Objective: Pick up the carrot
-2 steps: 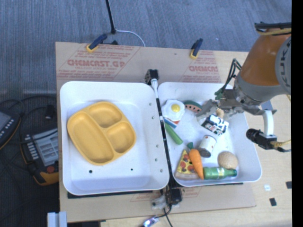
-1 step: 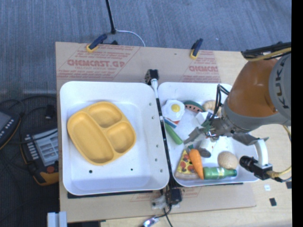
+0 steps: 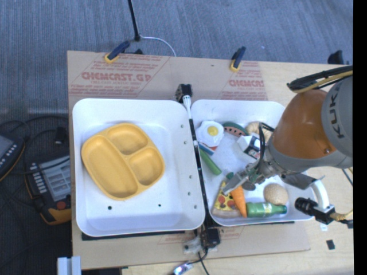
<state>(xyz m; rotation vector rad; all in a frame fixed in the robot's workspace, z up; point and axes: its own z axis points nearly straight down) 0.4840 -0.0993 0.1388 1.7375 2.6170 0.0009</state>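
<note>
The carrot [image 3: 238, 201] is a short orange piece lying in the right bin [image 3: 275, 106], near its front wall, between a pizza slice [image 3: 223, 203] and a green bottle [image 3: 267, 209]. My gripper [image 3: 239, 182] hangs just above and behind the carrot's top end, reaching in from the right under the orange wrist band. Its fingers [image 3: 229, 183] look spread, and I see nothing held between them. The carrot rests on the bin floor.
Crowding the right bin are a fried-egg toy [image 3: 211, 132], a green vegetable [image 3: 210, 163], a tan round item [image 3: 276, 193] and a small white-and-black object [image 3: 250, 146]. The left bin [image 3: 92, 110] holds a yellow divided plate [image 3: 122, 160].
</note>
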